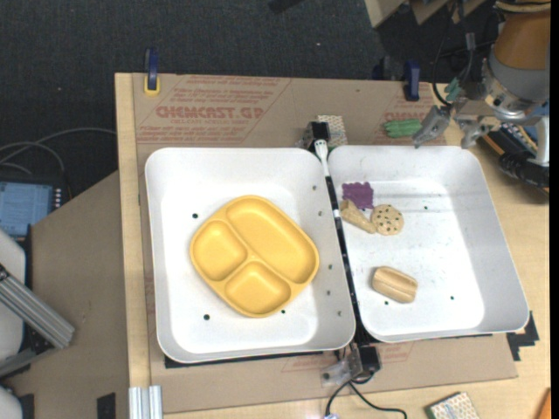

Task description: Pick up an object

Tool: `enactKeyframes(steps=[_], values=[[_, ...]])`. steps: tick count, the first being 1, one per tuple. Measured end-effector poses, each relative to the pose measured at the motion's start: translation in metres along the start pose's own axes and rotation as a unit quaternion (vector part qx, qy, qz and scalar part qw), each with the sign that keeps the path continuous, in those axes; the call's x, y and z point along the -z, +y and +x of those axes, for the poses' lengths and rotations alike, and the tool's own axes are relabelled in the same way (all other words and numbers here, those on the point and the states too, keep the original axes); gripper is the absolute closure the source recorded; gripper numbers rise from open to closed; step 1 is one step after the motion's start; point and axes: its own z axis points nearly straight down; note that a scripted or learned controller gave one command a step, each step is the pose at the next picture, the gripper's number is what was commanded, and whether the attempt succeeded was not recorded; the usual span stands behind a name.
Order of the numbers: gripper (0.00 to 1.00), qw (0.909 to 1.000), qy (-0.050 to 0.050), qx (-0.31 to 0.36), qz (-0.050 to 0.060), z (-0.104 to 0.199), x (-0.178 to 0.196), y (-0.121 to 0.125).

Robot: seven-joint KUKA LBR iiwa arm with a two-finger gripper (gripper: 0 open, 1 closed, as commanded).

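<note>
The right bin (489, 260) holds a tan bread roll (394, 284), a round chocolate-chip cookie (387, 220), a pale tan wedge (355, 216) and a small purple piece (357, 193). The last three lie close together near the bin's left wall. A yellow divided plate (253, 253) lies in the left bin (166, 190). My gripper (448, 132) hangs over the right bin's back edge, far from all of these. It is open, with nothing between its fingers (430, 129).
A green object (403, 128) lies on the cardboard behind the right bin, just left of my gripper. Blue clamps (152, 70) (411, 80) hold the cardboard's back edge. Cables and hardware crowd the far right beside the arm (522, 42).
</note>
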Motion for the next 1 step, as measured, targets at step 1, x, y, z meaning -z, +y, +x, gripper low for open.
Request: enactKeyframes(steps=[1], values=[[0.0,0.9999,0.004,0.001,0.011,-0.0348,-0.1075,-0.005]])
